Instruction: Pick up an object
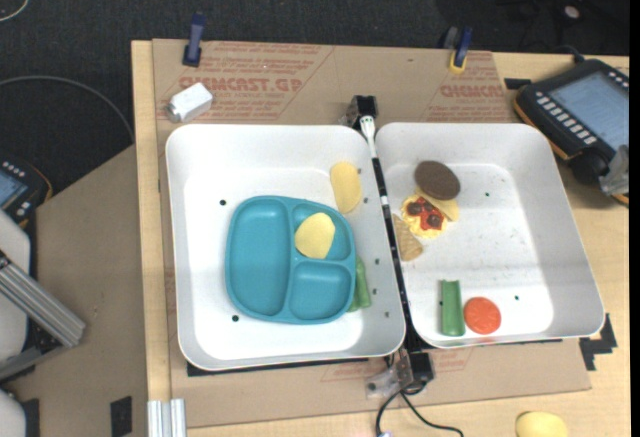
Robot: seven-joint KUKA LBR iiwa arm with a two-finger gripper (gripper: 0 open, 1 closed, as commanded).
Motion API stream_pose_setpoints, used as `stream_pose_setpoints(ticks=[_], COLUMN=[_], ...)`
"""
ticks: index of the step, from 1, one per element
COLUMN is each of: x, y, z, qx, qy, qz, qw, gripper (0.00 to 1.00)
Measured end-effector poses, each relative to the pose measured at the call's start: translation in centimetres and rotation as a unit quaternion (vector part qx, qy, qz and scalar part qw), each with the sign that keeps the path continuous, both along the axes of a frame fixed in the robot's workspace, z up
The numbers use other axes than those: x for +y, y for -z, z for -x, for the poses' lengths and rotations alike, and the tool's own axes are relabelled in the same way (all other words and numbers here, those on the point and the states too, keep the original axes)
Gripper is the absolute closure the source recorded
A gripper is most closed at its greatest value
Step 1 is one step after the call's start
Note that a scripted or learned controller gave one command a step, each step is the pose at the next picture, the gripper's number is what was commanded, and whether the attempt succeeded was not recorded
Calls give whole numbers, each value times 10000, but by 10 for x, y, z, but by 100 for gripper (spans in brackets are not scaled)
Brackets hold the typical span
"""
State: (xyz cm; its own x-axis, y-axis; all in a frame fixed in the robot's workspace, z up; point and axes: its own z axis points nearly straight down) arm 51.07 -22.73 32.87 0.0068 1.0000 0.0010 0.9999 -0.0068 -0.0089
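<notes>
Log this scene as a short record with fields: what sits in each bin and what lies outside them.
left bin: blue divided tray with a yellow piece on it; a second yellow piece beside the tray; a green piece at the tray's right edge
right bin: brown disc, pizza slice, green stick, orange disc
bench outside bins: white block, handheld controller

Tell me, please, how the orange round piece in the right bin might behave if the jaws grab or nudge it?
The orange round piece looks smooth and rounded, so it may slip or roll. It lies beside the green stick, which a nudge would probably shift too.
</notes>
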Motion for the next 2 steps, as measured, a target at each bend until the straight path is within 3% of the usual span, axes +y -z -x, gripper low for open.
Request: stream_pose_setpoints(ticks=[1,2], x=[104,31], y=[-116,-21], z=[6,33], qx=[-126,-6], qy=[-94,3], qz=[6,0], qw=[9999,10000], gripper=[100,100])
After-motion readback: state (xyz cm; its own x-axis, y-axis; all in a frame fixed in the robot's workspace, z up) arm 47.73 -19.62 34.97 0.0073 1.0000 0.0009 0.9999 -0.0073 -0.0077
